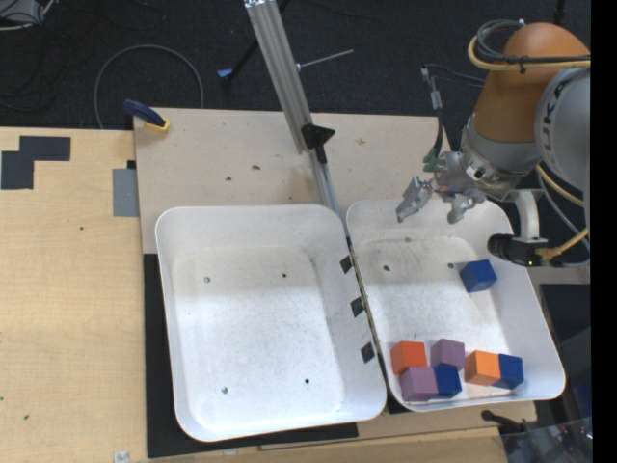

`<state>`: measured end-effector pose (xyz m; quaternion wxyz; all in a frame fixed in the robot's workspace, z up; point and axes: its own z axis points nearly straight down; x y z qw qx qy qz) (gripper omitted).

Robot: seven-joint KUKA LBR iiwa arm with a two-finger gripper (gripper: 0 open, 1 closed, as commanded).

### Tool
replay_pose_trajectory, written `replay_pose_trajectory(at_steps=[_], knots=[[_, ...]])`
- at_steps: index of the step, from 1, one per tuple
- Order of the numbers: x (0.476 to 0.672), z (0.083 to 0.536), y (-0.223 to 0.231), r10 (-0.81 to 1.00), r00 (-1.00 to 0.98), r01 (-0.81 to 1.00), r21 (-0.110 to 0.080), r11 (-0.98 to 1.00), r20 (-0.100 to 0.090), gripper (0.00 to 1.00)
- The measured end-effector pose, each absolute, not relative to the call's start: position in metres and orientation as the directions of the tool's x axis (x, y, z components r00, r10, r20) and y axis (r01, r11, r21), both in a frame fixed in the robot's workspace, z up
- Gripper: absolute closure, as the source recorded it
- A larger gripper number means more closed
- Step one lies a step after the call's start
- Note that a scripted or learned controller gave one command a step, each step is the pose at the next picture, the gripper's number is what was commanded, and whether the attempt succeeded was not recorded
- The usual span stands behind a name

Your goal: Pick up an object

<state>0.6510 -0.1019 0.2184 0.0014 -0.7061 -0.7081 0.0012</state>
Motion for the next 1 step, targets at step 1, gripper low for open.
replay_pose_trajectory(at_steps=[1], knots=[[0.5919,0.3114,-0.1115,1.000,0.004,1.000,0.005,-0.004,-0.001,0.00]])
